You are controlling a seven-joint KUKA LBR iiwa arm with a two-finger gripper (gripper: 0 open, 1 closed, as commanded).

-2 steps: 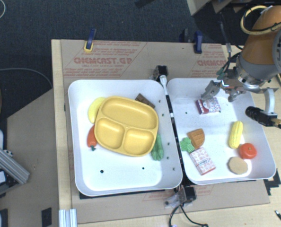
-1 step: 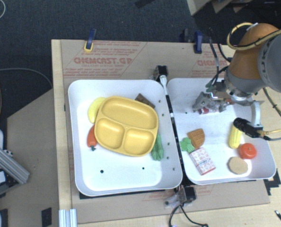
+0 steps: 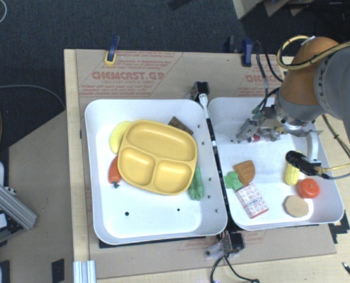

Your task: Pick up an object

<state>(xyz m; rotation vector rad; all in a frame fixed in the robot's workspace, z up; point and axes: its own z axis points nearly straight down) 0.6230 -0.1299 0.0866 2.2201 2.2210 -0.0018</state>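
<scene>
My gripper (image 3: 253,134) hangs low over the far part of the right bin (image 3: 222,108), above bare white floor. A small red spot shows right beneath it, too small to identify. Nearer the front lie a brown waffle-like piece (image 3: 244,171), a green piece (image 3: 232,181) and a pink-and-white packet (image 3: 253,200). To the right are a yellow corn piece (image 3: 291,174), a red tomato (image 3: 309,188) and a tan round biscuit (image 3: 296,206). None of these touches the gripper.
The left bin (image 3: 151,223) holds a yellow divided plate (image 3: 157,157) with a yellow fruit (image 3: 117,136), a red pepper (image 3: 114,172), a green vegetable (image 3: 196,185) and a brown piece (image 3: 179,124) around its rim. The grey arm (image 3: 334,69) enters from the right.
</scene>
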